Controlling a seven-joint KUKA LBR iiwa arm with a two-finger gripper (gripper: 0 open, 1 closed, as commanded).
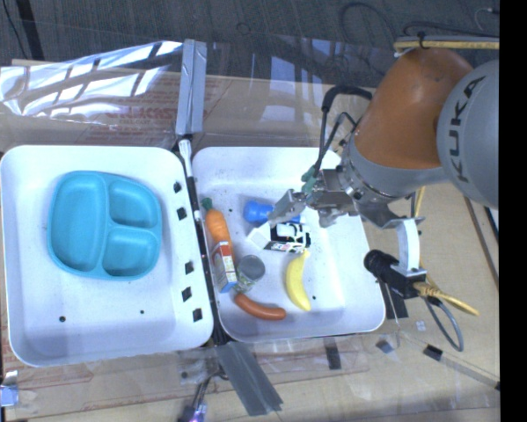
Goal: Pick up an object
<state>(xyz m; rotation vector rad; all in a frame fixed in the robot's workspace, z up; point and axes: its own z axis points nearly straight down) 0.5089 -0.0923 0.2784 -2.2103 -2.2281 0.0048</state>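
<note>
Gripper (285, 211) low over right bin (355, 319), near its centre; finger state unclear. 6 objects in this bin: carrot (216, 227) and bottle (224, 266) along left wall, blue piece (257, 211) just beside gripper, banana (296, 280) right of centre, sausage (259, 307) at front edge, grey cup (251, 268) between. Left bin (17, 306) holds blue divided tray (105, 224).
</note>
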